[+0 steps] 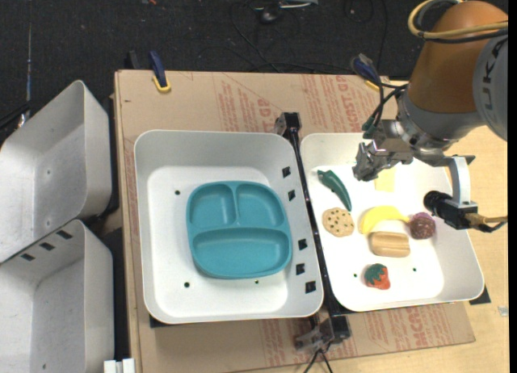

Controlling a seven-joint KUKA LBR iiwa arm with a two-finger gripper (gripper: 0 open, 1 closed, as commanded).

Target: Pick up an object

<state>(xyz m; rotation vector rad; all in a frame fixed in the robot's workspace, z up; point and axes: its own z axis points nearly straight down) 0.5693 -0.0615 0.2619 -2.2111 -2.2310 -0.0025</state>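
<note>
The right bin (pixel 456 278) holds several toy foods: a green pepper (pixel 335 187), a cookie (pixel 338 222), a yellow banana (pixel 380 218), a bread roll (pixel 388 243), a purple fruit (pixel 422 225), a strawberry (pixel 376 276) and a pale yellow piece (pixel 385 181). My gripper (pixel 367 165) hangs over the back of this bin, just above and left of the pale yellow piece, to the right of the pepper. Nothing shows between its fingers.
The left bin (pixel 157 202) holds a teal divided plate (pixel 239 229). A black divider bar (pixel 303 202) runs between the bins. A black fitting (pixel 444 206) sits at the right bin's right rim. Spare white bins (pixel 48 202) lie off the bench to the left.
</note>
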